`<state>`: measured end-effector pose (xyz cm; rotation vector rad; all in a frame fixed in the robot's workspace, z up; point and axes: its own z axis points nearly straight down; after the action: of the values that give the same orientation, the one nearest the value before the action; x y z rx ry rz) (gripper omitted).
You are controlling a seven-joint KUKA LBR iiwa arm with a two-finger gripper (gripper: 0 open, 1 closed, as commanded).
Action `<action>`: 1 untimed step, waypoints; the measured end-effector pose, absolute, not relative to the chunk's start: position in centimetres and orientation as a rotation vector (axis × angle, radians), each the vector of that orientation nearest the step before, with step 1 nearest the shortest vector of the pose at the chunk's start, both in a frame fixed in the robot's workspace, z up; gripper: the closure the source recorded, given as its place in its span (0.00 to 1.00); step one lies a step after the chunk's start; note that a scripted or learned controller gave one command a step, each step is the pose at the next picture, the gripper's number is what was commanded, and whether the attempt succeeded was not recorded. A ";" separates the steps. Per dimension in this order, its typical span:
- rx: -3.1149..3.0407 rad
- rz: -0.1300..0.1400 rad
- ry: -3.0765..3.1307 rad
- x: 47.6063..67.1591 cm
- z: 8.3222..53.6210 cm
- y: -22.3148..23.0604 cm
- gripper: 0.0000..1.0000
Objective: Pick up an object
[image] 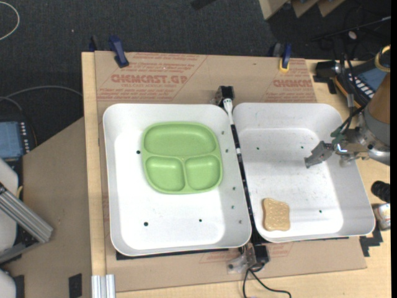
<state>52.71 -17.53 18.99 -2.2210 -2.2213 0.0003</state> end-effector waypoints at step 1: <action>-2.235 -0.003 -2.223 50.6 27.5 -22.8 0.00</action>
<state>50.61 -22.79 27.46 -2.2348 -2.2234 -0.0027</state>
